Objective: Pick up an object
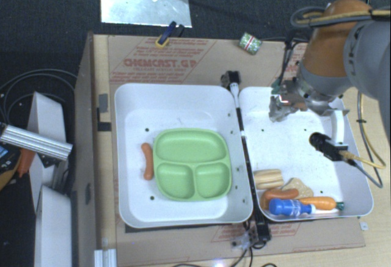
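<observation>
Camera view puts the gripper over the far part of the right bin, above bare white floor, with nothing seen between its fingers; whether it is spread or closed I cannot tell at this size, so I leave that unsaid.

Candidates for picking lie well apart from it, toward the near edge of the same bin: a pile of toy food. Closest to the hand is a pale bread roll; past it lie a toast slice, a blue bottle and an orange carrot, touching or overlapping one another. These look like light, hard plastic pieces, probably smooth and apt to slip or roll. My judgement is that the roll is the best choice, gripped across its narrow middle, since it sits at the pile's edge.

Across the divider, in the left bin, well away from the hand, sit a green tray and a small sausage just beside it. Lying alone, the sausage would be an easy, light target, taken across its width.
</observation>
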